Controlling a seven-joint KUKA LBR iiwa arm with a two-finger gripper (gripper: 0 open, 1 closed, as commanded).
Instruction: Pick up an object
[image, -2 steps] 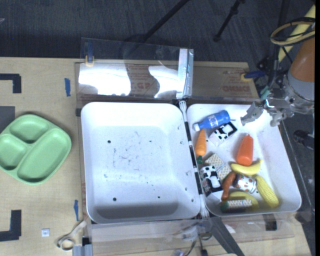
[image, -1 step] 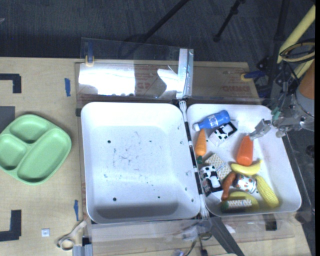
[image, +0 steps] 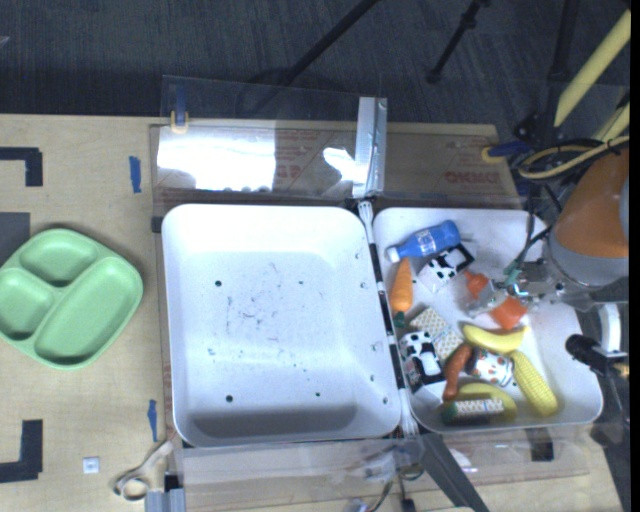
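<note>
a green divided plate (image: 68, 297) sits on the wooden table (image: 60, 420) at the left of the frame, well apart from the action. beside it, at centre, the left bin (image: 270, 320) shows a bare white floor. the right bin (image: 585, 400) holds the clutter: a blue bottle (image: 425, 242) at its upper left, an orange carrot (image: 401, 286) just below it, a black-and-white toy (image: 420, 352) near the divider, and a banana (image: 494, 338) lying across the middle next to a yellow corn cob (image: 534, 384). at the right edge of the frame the grey arm, its orange band (image: 598, 212) showing, reaches in over that bin, and the claw (image: 520, 283) hangs just above the small red and orange pieces near the banana. whether the claw is open or closed cannot be told from here, and nothing is seen gripped in it. the work appears to be at the approach stage, with no object yet lifted. the next move likely calls for settling on one item in the crowded pile and closing cleanly on it without nudging its neighbours.
</note>
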